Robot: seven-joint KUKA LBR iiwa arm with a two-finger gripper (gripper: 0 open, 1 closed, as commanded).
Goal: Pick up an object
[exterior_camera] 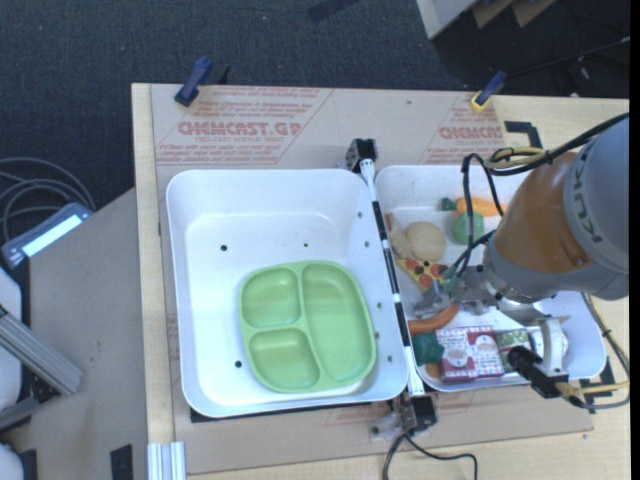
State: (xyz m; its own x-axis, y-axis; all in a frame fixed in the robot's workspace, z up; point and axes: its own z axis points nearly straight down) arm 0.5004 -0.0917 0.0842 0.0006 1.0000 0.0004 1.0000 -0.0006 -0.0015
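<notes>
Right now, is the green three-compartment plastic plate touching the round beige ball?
Apart. The camera view shows the green three-compartment plastic plate in the left bin and the round beige ball in the right bin, with the bin walls between them.

Arm comes in from the right, grey link at the frame edge, orange band just above the wrist. Wrist is pitched down and toward the left, low over the right side of the scene. Gripper sits at the lower left end of the wrist; black cables loop off the far side of the orange section.
</notes>
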